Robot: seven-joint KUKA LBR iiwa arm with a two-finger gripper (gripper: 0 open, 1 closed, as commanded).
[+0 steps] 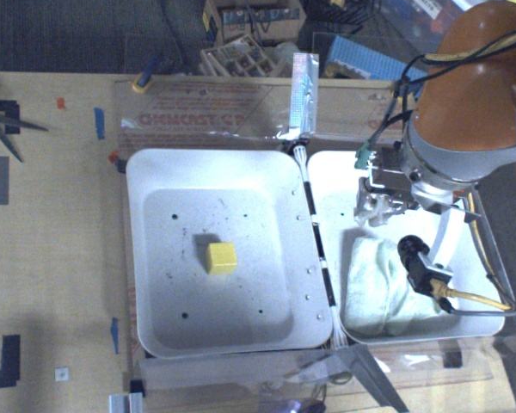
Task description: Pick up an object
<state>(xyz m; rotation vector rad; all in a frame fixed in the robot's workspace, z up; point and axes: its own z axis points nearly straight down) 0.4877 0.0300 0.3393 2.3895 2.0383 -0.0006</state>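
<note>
Hanging over the right bin [334, 186], the claw [377, 206] sits near that bin's back half, just beyond the far edge of a crumpled white cloth [374, 284]. From this angle I cannot tell how wide the claw stands, or whether it has hold of anything. The cloth fills the near part of the right bin. Over in the left bin [155, 172], a small yellow cube [222, 257] lies alone near the middle, well apart from the claw. The grey arm [475, 101] with its orange band reaches in from the right, above the pale wooden counter [52, 231].
</note>
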